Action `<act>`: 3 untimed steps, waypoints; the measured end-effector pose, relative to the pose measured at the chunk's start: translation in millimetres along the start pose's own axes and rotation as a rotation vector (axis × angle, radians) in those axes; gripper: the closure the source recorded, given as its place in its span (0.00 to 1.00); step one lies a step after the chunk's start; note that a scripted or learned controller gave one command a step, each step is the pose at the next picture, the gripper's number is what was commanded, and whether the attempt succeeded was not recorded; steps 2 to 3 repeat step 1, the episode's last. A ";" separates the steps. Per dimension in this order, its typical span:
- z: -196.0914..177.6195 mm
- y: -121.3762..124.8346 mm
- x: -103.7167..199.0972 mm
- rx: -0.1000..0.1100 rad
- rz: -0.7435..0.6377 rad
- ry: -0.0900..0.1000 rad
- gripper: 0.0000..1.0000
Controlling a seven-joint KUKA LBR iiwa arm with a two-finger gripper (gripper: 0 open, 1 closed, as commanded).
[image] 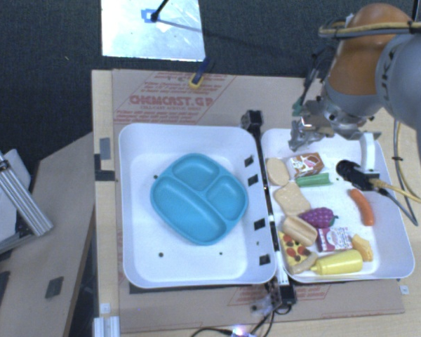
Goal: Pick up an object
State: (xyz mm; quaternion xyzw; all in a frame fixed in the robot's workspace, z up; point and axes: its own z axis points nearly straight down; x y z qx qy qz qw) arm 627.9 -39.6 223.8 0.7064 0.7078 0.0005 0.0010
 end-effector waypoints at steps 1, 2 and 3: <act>7.4 -16.7 2.1 0.003 0.002 0.000 1.00; 7.4 -16.7 2.1 0.003 0.002 0.000 1.00; 7.4 -16.7 2.1 0.003 0.002 0.000 1.00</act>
